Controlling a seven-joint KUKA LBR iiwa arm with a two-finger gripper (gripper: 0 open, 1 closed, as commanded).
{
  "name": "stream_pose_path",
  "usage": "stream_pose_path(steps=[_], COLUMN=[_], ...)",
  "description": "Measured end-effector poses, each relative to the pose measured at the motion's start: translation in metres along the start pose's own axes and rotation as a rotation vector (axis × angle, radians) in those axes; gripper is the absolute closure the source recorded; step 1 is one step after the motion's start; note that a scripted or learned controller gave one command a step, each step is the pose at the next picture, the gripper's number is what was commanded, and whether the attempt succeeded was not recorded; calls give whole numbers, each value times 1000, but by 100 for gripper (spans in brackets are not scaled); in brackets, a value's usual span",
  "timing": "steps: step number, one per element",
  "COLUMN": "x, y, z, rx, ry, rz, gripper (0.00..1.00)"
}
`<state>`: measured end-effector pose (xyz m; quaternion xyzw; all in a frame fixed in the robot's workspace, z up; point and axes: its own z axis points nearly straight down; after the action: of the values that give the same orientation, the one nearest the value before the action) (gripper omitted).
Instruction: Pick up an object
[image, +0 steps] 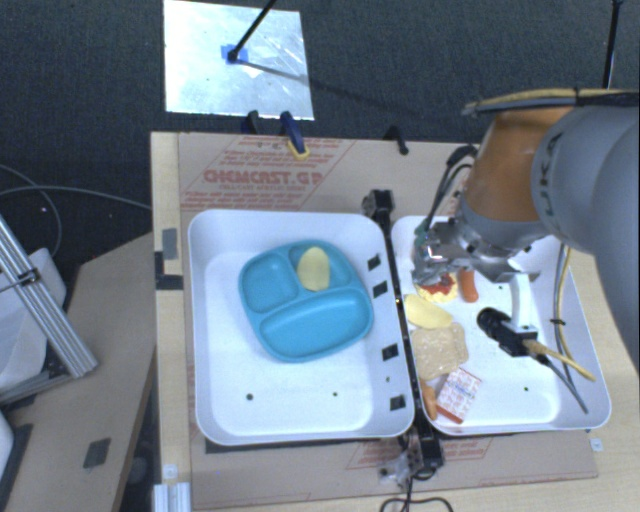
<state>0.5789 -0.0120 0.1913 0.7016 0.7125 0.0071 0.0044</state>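
Now I am reaching my gripper (437, 262) down over the red toy (437, 291); I cannot tell its state.

Even overhead light, moderately bright; the white bins (300, 420) read clean with soft, short shadows. Glare on the foil sheet (238, 60). Overall slightly soft focus.

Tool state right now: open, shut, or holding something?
Tool: cannot be told; it hangs low over the right bin, above the red and yellow item.
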Motion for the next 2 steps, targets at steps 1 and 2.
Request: stream_pose_path(steps=[1,2], x=[-36,30], y=[-49,-79], z=[-13,2], rx=[15,18], ry=[-5,0], rz=[18,6], gripper=[100,100])
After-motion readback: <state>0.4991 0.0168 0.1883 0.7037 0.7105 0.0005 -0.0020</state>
